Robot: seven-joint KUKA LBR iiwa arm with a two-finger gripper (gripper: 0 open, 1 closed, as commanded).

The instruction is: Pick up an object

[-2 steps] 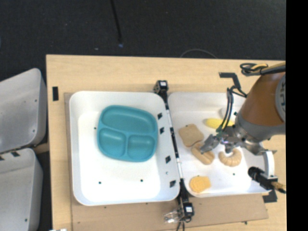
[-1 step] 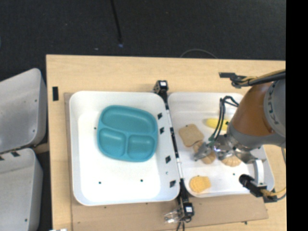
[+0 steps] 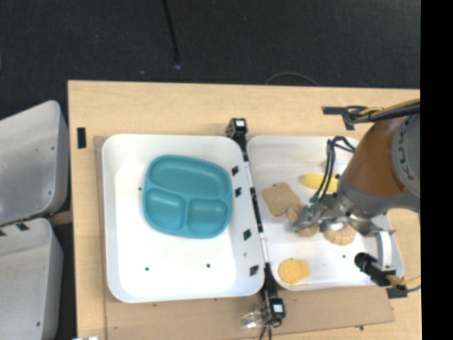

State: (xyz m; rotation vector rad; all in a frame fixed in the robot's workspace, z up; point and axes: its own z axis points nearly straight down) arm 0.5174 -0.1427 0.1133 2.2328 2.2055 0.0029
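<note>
Nearest me, a round orange biscuit lies by the front rim of the right bin, with bare white floor around it. My pincer sits low mid-bin beside a tan bread piece, touching a small brown thing I can't identify; whether it's spread or pinching, I cannot tell. Behind, a yellow piece. My arm slants in from the right. Far left, a teal tray fills the left bin.

A pale wooden bench top stands on a dark floor (a thin black cable crosses it); two light grey panels sit beside the bench.
</note>
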